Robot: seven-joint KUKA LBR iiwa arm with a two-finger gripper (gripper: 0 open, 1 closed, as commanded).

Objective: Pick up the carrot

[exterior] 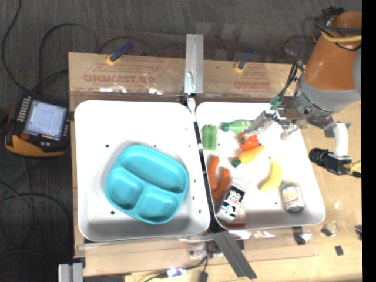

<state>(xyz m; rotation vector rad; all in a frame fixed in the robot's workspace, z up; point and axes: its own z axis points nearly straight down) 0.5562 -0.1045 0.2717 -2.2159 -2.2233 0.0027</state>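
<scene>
White plastic forms the two bins, and the right bin [305, 157] carries all the small things. At its near edge, by the corner next to the divider, a black-and-white carton [232, 205] lies tilted. Along the same edge toward the right corner a small can [292, 197] stands upright. Just beyond and left of the can lies a yellow banana [271, 177]. Against the left wall, two reddish-orange sausage shapes [217, 175] lie side by side, just beyond the carton.

The carrot [251, 155], orange with a green end pointing toward the near left, lies at a slant near the middle of the right bin, well apart from the banana. A red-orange rounded thing [249, 140] sits just beyond it, touching or nearly so. Further back, a green bottle [236, 125] lies on its side near the far edge, and a green block [209, 136] rests by the left wall.

The gripper [271, 127] hangs over the far part of the right bin, beyond and to the right of the carrot. Its fingers [258, 124] stand apart with nothing between them, one tip close over the red-orange thing.

In the left bin [94, 122] a teal divided plate [147, 183] lies near the middle. Beyond the bins, brown cardboard [135, 78] covers the far side of the bench.
</scene>
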